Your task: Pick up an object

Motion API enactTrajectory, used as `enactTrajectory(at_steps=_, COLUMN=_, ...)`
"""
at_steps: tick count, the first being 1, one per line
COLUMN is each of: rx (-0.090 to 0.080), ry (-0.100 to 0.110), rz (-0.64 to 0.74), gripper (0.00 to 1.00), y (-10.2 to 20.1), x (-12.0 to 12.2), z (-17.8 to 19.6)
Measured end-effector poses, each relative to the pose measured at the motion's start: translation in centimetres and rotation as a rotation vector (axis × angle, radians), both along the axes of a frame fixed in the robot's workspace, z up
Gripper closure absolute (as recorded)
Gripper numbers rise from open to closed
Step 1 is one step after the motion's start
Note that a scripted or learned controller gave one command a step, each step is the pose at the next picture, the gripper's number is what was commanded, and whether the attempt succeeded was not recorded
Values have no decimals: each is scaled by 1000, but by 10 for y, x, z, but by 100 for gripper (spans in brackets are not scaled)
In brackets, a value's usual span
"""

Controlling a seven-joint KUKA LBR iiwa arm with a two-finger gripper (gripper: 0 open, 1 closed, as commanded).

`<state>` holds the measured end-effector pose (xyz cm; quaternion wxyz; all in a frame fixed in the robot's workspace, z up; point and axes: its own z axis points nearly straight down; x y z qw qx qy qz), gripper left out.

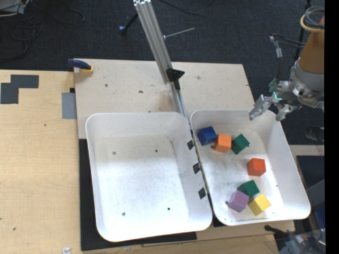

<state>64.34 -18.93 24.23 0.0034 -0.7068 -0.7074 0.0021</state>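
The right bin holds several small blocks. A blue block, an orange block and a green block cluster near its far left. A red-orange block lies alone in the middle. A second green block, a purple block and a yellow block sit together at the front. My gripper hangs above the bin's far right corner, well above the blocks, open with nothing between its fingers.
The left bin sits beside the right one, with black clips along the shared wall. A slanted aluminium post rises behind the bins. A blue-and-yellow clamp lies at the bench's far left corner.
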Motion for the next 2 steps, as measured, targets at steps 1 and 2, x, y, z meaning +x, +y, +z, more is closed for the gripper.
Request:
enactTrajectory(at_steps=1, rx=-2, ry=-4, rz=4, gripper=0, y=1, x=1, z=3)
enactTrajectory(at_steps=2, rx=0, ry=-1, rz=5, gripper=0, y=6, x=5, z=-43)
